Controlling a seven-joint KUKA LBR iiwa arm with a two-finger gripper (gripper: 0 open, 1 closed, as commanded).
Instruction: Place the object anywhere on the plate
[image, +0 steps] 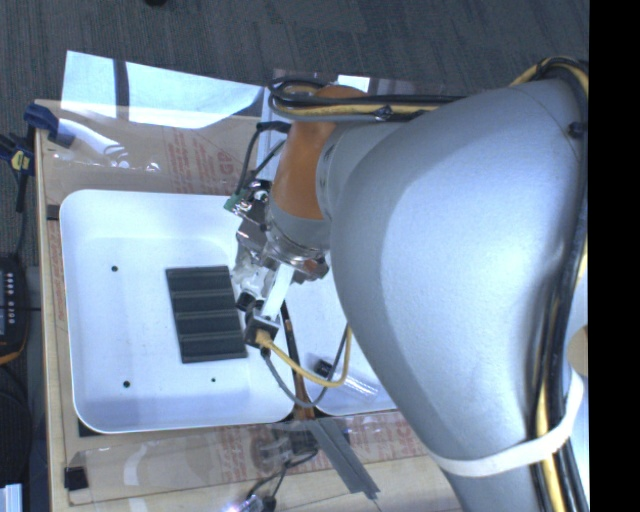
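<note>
Gripper (252, 305) — finger state unclear — hovers at three o'clock of dark ribbed slab (205, 313); likely stiff, light — grasp its narrow edges.

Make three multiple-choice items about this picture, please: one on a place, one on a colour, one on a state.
1. Where does the dark ribbed plate lie?
A. in the left bin
B. on the floor
C. on the arm

2. What colour is the band above the wrist?
A. green
B. orange
C. blue

3. How does the plate lie?
A. on its edge
B. flat
C. lifted by the arm

Answers: 1 A, it rests on the left bin floor. 2 B, orange shows above the gripper. 3 B, its whole ribbed face shows from above.
</note>
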